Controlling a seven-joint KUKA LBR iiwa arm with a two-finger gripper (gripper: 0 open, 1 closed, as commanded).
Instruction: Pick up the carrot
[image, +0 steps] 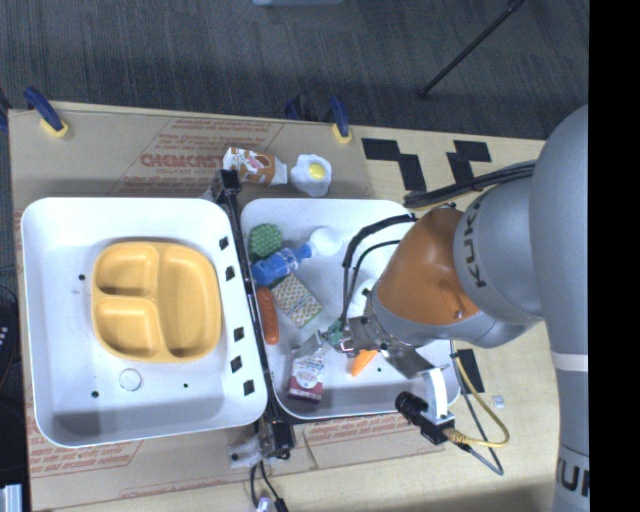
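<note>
My hand (352, 345) hangs low in the right bin (330, 212), under my orange wrist; I cannot tell its state. The carrot (362, 361) lies just beside it, an orange end showing. A sausage (268, 314), checkered packet (297, 300) and blue bottle (276, 265) lie leftward. A yellow tray (156, 299) sits in the left bin (50, 300).

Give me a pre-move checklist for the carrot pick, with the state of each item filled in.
1. Carrot in view in the right bin: ok, only its lower end shows.
2. Gripper over the carrot: ok, directly at it.
3. Carrot between the fingers: cannot tell, the wrist hides them.
4. Neighbours clear of the carrot: not ok, a small packet lies close beside it.
5. Sausage out of the way: ok, by the bin's left wall.
6. Yellow tray undisturbed in the left bin: ok.
</note>
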